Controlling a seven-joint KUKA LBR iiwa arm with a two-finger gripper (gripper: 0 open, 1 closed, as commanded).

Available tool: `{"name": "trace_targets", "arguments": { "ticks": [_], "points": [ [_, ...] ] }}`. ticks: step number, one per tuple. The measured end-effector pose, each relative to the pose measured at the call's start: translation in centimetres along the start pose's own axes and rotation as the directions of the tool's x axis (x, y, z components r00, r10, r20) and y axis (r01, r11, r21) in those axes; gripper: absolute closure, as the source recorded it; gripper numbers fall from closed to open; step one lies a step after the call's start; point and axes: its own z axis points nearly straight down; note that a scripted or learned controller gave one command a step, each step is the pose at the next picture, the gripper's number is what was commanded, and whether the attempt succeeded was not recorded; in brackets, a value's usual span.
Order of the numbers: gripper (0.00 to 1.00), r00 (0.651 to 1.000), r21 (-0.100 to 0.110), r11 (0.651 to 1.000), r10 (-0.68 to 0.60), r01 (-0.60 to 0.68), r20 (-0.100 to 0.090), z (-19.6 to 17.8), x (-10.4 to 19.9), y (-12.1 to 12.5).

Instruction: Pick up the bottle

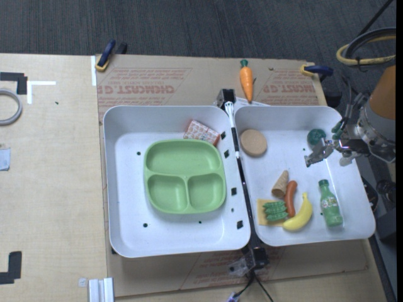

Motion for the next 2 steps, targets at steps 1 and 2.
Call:
{"name": "trace_targets", "arguments": {
  "ticks": [1,2],
  "points": [
    [0.0,0.997,0.007,0.998,0.07,-0.07,-0.011,13.0,-6.8,-2.2],
    [1.0,0.997,0.001,0.997,0.074,-0.074,-0.002,11.9,-7.2,-2.2]
  ]
}}
